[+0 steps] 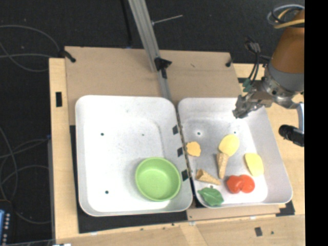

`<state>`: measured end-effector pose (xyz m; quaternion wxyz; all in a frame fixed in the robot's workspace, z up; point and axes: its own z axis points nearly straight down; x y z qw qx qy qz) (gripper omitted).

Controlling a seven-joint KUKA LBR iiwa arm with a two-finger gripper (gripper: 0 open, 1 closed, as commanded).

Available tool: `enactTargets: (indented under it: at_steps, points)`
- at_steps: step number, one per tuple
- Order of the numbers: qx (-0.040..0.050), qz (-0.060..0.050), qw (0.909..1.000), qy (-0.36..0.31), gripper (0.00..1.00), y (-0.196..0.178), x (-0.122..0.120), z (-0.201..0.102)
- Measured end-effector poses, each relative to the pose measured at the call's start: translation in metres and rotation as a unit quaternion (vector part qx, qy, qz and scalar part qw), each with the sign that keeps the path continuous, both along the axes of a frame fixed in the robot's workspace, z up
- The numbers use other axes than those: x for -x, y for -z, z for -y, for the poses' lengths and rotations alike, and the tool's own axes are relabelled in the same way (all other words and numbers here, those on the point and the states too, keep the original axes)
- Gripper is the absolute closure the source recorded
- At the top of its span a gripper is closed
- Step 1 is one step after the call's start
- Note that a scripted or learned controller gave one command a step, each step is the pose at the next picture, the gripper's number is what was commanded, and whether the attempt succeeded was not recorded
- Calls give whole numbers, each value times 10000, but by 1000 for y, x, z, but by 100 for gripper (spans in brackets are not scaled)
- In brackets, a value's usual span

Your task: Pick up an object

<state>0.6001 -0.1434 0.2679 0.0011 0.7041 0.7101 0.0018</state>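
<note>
My gripper (241, 111) hangs over the far right part of the right bin (205, 111), above bare bin floor, with nothing seen between its fingers. Below it lie a yellow ice-cream cone (226, 150), a yellow slice (253, 164), a red tomato-like toy (240, 184), a green leaf-like piece (211, 196), a small orange-yellow piece (193, 149) and a tan wedge (207, 177). The cone's yellow top is the nearest thing, a short way toward the camera from the gripper.
The left bin (113, 127) holds a green bowl (157, 179) near its front right corner. A metal pole (146, 29) rises from behind the divide between the bins. Cables hang by the arm's wrist (253, 70).
</note>
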Motion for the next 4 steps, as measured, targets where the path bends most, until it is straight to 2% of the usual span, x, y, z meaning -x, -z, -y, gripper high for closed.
enactTargets:
  at_steps: [3, 4]
  points:
    - [8, -30, 10000, 17, 100, 30, -32, -134]
    - [-3, -12, 10000, -1, 100, 23, -36, -194]
